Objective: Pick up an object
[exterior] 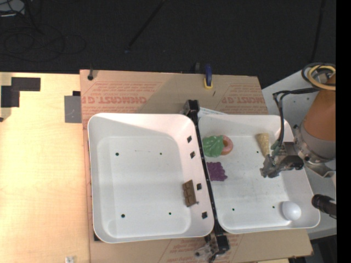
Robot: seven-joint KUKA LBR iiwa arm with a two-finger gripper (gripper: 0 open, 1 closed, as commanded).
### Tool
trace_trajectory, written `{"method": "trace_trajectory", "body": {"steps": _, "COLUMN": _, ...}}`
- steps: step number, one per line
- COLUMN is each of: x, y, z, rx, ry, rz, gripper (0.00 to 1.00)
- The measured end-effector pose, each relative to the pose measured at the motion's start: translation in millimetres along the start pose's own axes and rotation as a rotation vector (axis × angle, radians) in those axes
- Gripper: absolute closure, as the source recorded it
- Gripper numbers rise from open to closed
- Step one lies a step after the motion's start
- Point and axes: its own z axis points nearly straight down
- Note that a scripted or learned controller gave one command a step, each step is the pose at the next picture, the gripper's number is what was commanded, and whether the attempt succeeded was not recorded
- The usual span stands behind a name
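The claw (269, 170) hangs low over the right bin (249, 215), near its right side; whether it is open or closed I cannot tell. A tan cone (264, 142) lies just above it. Green leaf (213, 144), purple grapes (217, 171) and white ball (290, 210) rest in that bin; a brown block (190, 193) lies in the left bin (104, 174)

Two bins sit side by side on the surface (44, 163). The left bin (142, 177) has a chocolate bar (190, 193) by its right wall. In the right bin (255, 185), a lettuce leaf (213, 144) and grapes (217, 171) lie at the left, a cone (264, 142) at the upper right, and an egg (290, 210) at the lower right.
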Motion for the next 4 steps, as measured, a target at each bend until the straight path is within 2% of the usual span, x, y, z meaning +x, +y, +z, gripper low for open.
{"method": "trace_trajectory", "body": {"steps": 1, "x": -53.1, "y": -19.5, "z": 67.6, "rx": 0.000, "ry": 0.000, "rz": 0.000, "gripper": 1.00}}
{"method": "trace_trajectory", "body": {"steps": 2, "x": 9.0, "y": -16.9, "z": -29.1, "rx": -0.014, "ry": -0.001, "rz": -0.010, "gripper": 1.00}}
{"method": "trace_trajectory", "body": {"steps": 3, "x": 55.2, "y": -3.6, "z": -173.9, "rx": -0.027, "ry": -0.002, "rz": -0.012, "gripper": 1.00}}
{"method": "trace_trajectory", "body": {"steps": 4, "x": 34.2, "y": 18.2, "z": -44.8, "rx": 0.004, "ry": -0.001, "rz": -0.003, "gripper": 1.00}}
